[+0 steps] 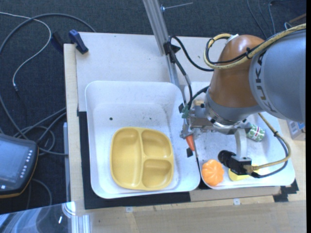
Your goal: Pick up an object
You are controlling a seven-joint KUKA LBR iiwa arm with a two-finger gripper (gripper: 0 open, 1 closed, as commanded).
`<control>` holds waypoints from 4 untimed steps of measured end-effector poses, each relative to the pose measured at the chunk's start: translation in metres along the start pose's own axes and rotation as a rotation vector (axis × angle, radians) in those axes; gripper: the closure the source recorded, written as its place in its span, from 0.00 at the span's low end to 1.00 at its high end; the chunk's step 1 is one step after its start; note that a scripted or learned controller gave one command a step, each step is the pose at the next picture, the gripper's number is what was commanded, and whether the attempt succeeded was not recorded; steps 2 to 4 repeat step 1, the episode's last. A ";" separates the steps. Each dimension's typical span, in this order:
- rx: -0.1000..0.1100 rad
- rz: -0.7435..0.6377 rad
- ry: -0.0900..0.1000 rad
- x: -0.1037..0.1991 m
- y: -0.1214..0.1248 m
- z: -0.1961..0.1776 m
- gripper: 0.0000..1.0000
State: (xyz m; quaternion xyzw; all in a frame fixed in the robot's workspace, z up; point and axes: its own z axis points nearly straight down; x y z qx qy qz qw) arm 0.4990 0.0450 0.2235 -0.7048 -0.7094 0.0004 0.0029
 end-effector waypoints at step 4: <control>-0.006 -0.001 -0.001 0.048 0.001 -0.012 1.00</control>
